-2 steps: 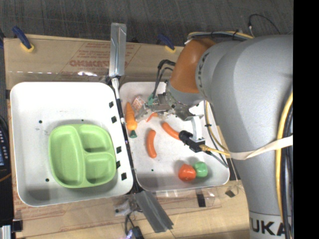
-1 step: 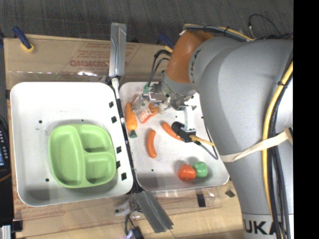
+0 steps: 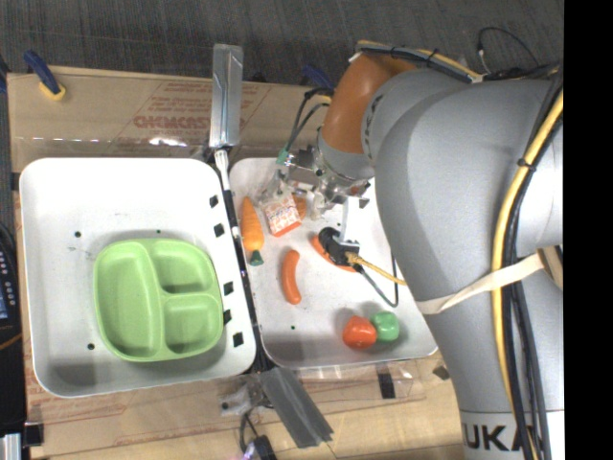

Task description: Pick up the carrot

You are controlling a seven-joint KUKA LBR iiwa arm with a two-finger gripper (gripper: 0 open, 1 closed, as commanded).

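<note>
From my seat the light looks even and fairly bright, falling from overhead. The white bins [image 3: 57, 257] come close to washing out, the left one most, though the green tray [image 3: 158, 300] keeps its colour. Soft shadows sit under the tray's near edge and beneath the arm [image 3: 450, 218] on the right bin. The arm's grey shell carries a broad dull sheen (no hard glare). Detail is soft and a bit grainy throughout; small items by the wrist blur together. The far floor is dim.
</note>
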